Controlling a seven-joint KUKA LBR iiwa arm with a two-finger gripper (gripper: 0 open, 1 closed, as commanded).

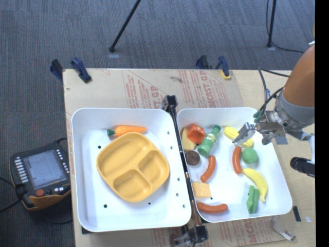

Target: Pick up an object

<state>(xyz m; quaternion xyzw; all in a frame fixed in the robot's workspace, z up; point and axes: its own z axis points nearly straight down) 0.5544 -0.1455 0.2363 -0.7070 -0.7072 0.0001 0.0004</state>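
— Where is the pincer [250, 133]?

— Over the right bin [286, 199], low above the toy food, fingers spread open with nothing between them.

— What lies closest?

— A yellow piece [231, 133] just left of it, a red sausage [236, 159] and a green ball [250, 156] just below. The banana [258, 182] sits further down; the green bottle [207, 142] is off to the left.

— And the other bin?

— The left bin [82, 189] holds a yellow divided plate [133, 166] and a carrot [128, 130], well left of it.

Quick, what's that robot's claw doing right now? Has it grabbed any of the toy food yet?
Gripper: hovering over the right bin, above the small yellow piece and the green ball. Whether it has grabbed anything cannot be told from this view.
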